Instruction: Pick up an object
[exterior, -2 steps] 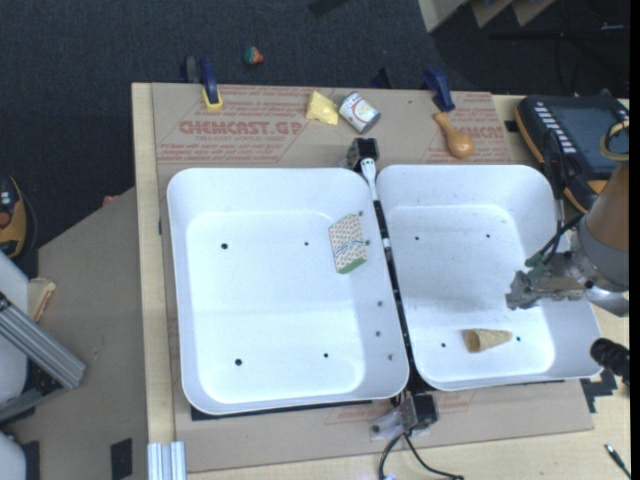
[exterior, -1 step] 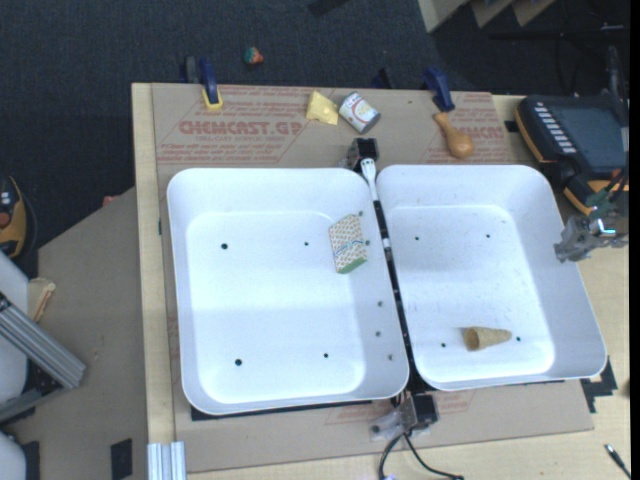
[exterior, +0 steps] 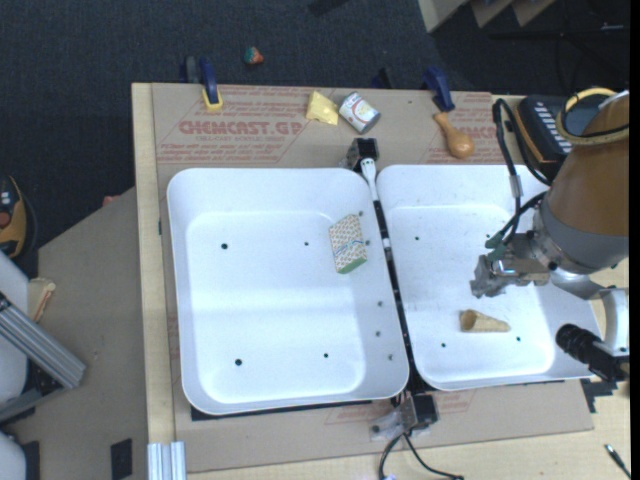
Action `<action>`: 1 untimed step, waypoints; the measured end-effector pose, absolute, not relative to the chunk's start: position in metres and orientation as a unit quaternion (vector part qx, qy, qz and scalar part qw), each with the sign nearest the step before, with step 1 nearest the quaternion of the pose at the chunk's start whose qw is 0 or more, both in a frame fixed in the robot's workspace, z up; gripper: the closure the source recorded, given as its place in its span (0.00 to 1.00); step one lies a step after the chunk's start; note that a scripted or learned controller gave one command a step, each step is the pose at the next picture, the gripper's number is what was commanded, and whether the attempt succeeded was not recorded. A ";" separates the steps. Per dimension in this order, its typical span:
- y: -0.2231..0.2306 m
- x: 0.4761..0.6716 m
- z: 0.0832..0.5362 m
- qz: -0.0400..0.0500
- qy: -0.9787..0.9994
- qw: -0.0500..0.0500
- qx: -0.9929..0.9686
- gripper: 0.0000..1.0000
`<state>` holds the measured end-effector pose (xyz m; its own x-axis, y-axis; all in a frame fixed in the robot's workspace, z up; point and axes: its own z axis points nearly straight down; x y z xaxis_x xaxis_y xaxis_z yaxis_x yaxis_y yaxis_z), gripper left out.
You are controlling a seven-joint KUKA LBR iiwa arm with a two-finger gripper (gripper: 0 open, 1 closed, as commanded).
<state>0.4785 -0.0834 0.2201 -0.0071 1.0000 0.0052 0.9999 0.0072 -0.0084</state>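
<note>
Legible text: red print "CHEMCAST G P" on the brown protective sheet covering the surface, along its far edge just left of the yellow piece; smaller red lines beneath it are too fine to read. A fragment of the same red lettering shows near the far right corner, beside the orange-brown wooden object, but is cut off and not readable. The small patterned box in the left bin bears print too small to make out.
</note>
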 end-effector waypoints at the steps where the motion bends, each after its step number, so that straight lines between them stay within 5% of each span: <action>1: -0.059 0.481 0.337 -0.005 -0.709 -0.005 -0.705 1.00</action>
<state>0.4811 -0.0593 0.3367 -0.0053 1.0000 -0.0005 0.9999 0.0053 0.0146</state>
